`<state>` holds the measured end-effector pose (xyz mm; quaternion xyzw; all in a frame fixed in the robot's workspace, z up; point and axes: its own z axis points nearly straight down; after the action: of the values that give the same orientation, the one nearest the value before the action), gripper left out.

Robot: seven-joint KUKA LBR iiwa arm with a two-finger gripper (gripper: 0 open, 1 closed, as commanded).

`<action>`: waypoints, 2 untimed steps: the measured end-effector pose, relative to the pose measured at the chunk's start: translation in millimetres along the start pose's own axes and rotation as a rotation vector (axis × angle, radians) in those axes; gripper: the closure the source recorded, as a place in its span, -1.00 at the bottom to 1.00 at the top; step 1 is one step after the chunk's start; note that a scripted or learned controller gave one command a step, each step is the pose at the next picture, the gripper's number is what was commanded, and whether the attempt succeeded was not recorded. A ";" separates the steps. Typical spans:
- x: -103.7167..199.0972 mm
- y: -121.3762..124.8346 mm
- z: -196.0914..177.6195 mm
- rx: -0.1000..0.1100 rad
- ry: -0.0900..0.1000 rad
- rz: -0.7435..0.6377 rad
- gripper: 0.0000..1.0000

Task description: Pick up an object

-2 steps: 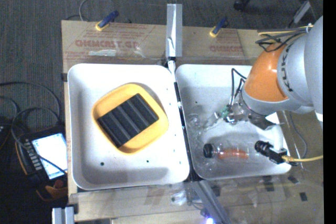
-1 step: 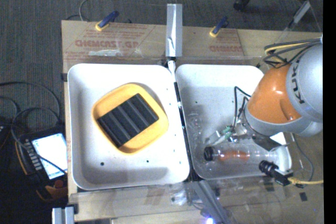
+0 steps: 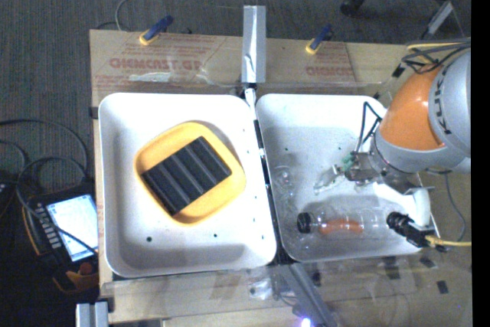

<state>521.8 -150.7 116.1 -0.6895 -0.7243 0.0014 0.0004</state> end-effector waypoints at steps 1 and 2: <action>43.9 -37.2 19.5 0.002 0.003 0.014 -1.00; 35.1 -33.1 25.0 -0.011 0.003 0.041 -1.00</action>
<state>487.0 -117.3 91.1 -0.7040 -0.7102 -0.0037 -0.0021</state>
